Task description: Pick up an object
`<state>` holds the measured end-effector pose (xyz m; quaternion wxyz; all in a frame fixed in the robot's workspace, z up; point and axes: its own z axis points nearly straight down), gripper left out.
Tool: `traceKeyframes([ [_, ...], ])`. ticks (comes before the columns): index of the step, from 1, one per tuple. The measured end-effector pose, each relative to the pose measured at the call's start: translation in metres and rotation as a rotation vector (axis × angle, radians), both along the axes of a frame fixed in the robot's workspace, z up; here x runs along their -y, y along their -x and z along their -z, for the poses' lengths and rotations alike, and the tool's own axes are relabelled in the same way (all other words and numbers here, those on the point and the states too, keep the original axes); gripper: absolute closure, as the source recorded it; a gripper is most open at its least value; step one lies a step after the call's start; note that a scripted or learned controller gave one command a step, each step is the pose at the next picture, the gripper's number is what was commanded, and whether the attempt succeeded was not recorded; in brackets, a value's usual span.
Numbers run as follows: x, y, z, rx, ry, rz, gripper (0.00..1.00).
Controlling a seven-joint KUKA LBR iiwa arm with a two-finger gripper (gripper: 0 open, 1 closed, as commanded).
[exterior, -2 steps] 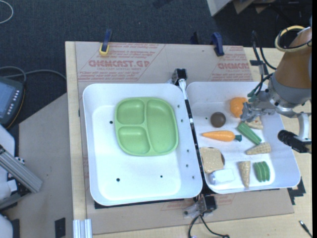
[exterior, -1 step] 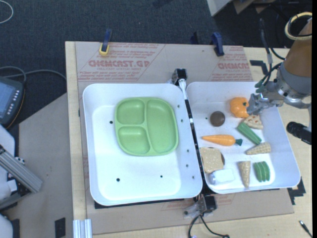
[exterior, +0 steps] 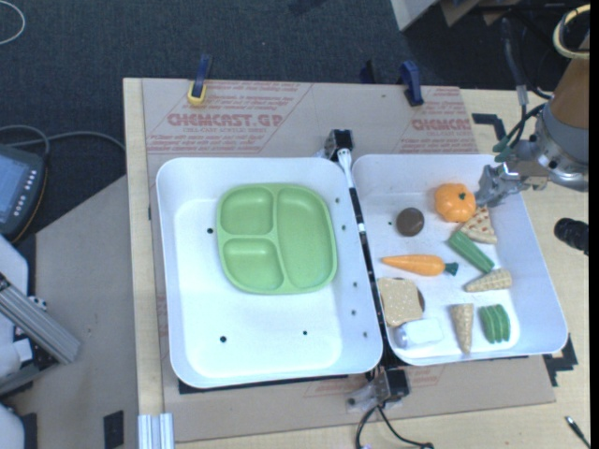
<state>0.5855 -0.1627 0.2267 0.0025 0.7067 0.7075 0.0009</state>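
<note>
My gripper (exterior: 493, 187) hangs over the far right part of the right bin (exterior: 541, 251), just right of an orange pumpkin-like toy (exterior: 453, 202) and above a pizza slice toy (exterior: 479, 224). Nothing shows between its fingers. Around it in that bin lie a brown round piece (exterior: 409, 220), a carrot (exterior: 414, 264), a long green vegetable (exterior: 469, 251), a corn-like cone (exterior: 489, 281), a slice of bread (exterior: 401, 299), a white block (exterior: 420, 332), a tan cone (exterior: 463, 325) and a green pod (exterior: 494, 322).
The left bin (exterior: 187, 288) holds a green divided plate (exterior: 277, 238). A divider rail (exterior: 357, 241) runs between the bins. Clamps (exterior: 197, 84) (exterior: 409, 82) sit on the board's far edge. The arm enters from the upper right.
</note>
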Motion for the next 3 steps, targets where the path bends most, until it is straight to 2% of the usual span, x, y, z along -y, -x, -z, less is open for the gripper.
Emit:
traceKeyframes([
  [1,-0.049,0.002,-0.006,-0.005,-0.004,-0.004,1.00],
  [3,-0.147,-0.016,0.012,-0.008,-0.004,-0.004,1.00],
])
